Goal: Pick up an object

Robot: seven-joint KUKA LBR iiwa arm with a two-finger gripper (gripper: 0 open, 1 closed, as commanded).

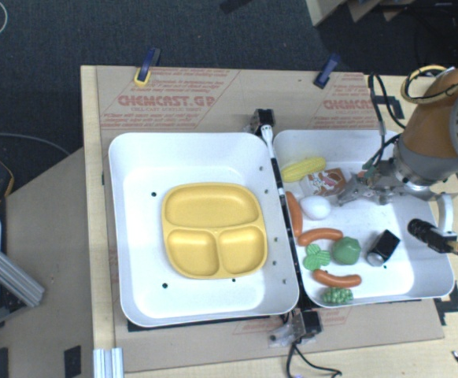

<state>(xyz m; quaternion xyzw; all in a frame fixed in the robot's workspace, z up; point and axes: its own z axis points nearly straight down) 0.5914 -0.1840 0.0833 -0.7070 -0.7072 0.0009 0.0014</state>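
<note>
Step in hand: approach, pre-grasp. Nothing is lifted yet; every item rests on the floor of the right bin [430,278].

Arm pose: the arm enters from 3 o'clock, orange band [432,124] above the wrist, wrist angled down and toward 9 o'clock. The gripper [347,196] sits low over the upper middle of the right bin. Its tips blur into the clutter, so I cannot tell whether they are apart or together; probably nothing is between them.

Candidate objects, taken from the gripper: white egg [316,208] close at 8 o'clock; a red-and-white packet [325,181] just beside it at 10 o'clock; corn cob [303,168] further out at 10 o'clock; a sausage [320,236] and green ball [345,250] toward 6 o'clock; black block [383,246] at 4 o'clock.

The left bin [127,211] holds a yellow divided tray [213,229], well apart from the tool.

Next move calls for: choosing one target (egg or packet are nearest), centring the tool over it, descending, then closing. The egg is round and likely to roll out of a pinch.
</note>
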